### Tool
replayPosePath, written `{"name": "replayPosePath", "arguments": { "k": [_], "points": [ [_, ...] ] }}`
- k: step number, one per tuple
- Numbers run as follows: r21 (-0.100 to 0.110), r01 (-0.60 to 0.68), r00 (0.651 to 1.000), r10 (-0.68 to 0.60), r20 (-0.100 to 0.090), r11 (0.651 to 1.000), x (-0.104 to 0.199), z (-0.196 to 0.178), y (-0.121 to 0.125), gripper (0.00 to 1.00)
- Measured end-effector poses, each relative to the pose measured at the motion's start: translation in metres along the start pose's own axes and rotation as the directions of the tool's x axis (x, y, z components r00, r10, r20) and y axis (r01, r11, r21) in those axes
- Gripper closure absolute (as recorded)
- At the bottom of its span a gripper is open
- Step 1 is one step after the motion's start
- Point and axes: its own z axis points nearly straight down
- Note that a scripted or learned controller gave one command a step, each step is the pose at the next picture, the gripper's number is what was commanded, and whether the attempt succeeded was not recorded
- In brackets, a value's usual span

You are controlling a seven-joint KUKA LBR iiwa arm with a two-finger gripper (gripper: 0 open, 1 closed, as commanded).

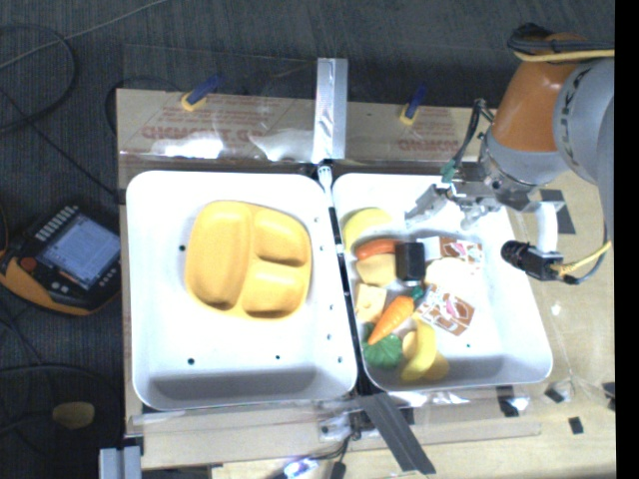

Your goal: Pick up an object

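In the camera view you see two white bins side by side on the bench. The left bin (160,367) carries one thing, a yellow divided plate (248,257), which lies a little toward its far edge and takes most of the middle.

The right bin (519,337) carries a heap of small toy foods, all gathered along its left edge, next to the wall between the bins. At the far end of the heap there is a pale yellow-green round piece (365,222). Just below it lies a red-orange piece (376,249), and a small black block (410,259) touches it on the right. To the right of the block you find two printed cartons, a small one (461,250) and a bigger one (447,309) closer to the near edge. An orange carrot (391,317) lies tilted in the middle of the heap, with a green piece (387,348) at its lower end and a yellow banana (423,353) just beside that, near the near edge of the bin.

The arm comes in from the right, with the orange band (534,108) above the wrist. The gripper (449,198) hangs over the far edge of the right bin, above the heap and apart from it. You see nothing between its fingers. How wide they stand I cannot tell.
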Motion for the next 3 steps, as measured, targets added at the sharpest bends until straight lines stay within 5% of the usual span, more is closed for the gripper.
{"name": "replayPosePath", "arguments": {
  "k": [1, 2, 3],
  "points": [
    [-0.029, 0.168, 0.986, -0.167, 0.015, 0.985, 0.001, 0.066, -0.008, 0.00],
    [-0.018, 0.289, 0.957, -0.289, 0.012, 0.957, 0.002, 0.094, -0.003, 0.00],
    [-0.020, 0.289, 0.957, -0.289, 0.007, 0.957, 0.004, 0.084, -0.002, 1.00]
  ]
}}
